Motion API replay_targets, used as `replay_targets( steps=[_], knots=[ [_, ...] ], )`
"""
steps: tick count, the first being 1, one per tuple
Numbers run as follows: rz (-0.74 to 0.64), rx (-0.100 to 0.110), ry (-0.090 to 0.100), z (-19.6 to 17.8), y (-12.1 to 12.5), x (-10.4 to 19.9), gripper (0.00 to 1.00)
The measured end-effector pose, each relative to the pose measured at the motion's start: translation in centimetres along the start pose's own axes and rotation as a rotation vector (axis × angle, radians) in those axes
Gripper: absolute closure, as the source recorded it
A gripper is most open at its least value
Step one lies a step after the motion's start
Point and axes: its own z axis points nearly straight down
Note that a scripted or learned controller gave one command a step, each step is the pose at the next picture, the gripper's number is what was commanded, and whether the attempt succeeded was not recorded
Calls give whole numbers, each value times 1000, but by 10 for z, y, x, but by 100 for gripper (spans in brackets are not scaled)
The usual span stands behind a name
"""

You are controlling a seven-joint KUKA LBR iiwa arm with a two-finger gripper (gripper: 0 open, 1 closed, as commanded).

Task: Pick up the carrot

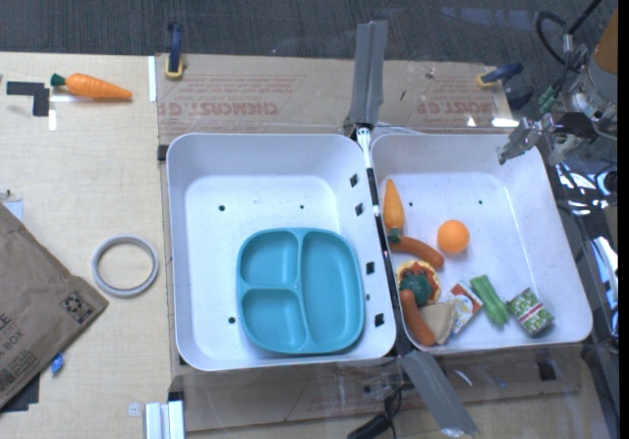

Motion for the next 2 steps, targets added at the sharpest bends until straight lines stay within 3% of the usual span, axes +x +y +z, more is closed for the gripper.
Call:
replay_targets(
  steps=[1, 2],
  knots=[
    [-119, -10, -2, 93, -64, 44, 0],
    [78, -2, 1, 133, -83, 82, 0]
  ],
)
